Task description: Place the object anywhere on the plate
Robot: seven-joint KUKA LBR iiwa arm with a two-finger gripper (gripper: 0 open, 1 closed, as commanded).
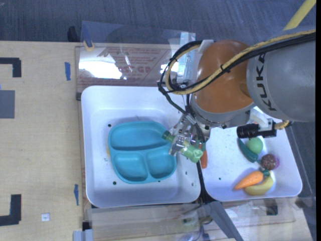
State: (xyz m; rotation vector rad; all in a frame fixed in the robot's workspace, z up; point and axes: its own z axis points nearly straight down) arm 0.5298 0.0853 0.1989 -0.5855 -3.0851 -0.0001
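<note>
A blue three-compartment plate (140, 152) lies in the left white bin (95, 134). My gripper (181, 140) hangs over the plate's right rim, near the wall between the two bins. A small green toy object (190, 152) sits between its metal fingers, slanting down to the right, with an orange tip (203, 158) past its lower end. The object is held above the bin's right side, just off the plate's edge. The orange wrist and grey arm cover the top of the right bin.
The right bin (220, 177) holds a green and teal toy (254, 147), a dark purple ball (269, 160), an orange carrot (249, 179) and a yellow banana (265, 187). Black cables loop above the gripper. A clear sheet lies behind the left bin.
</note>
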